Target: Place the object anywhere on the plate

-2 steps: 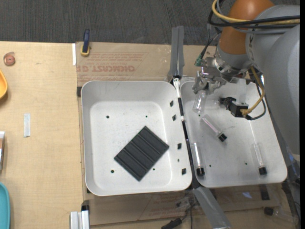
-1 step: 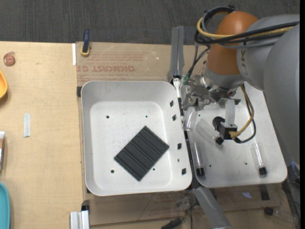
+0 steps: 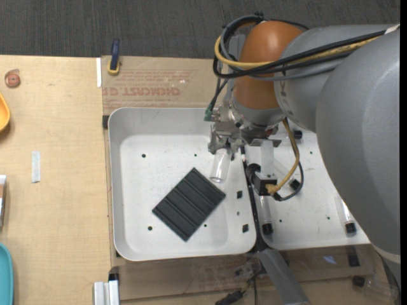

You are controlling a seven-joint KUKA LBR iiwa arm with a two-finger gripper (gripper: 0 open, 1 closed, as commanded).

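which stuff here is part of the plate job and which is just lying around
Part of the job:
- black ribbed plate lying flat in the left bin
- clear object just below the gripper
- gripper, above the plate's upper corner

Just lying about:
- right bin
- cardboard sheet behind the bins
- blue clamp
- orange item at the left edge

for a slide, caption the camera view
Arm's tool hovers over the left bin, just above a dark ribbed plate.
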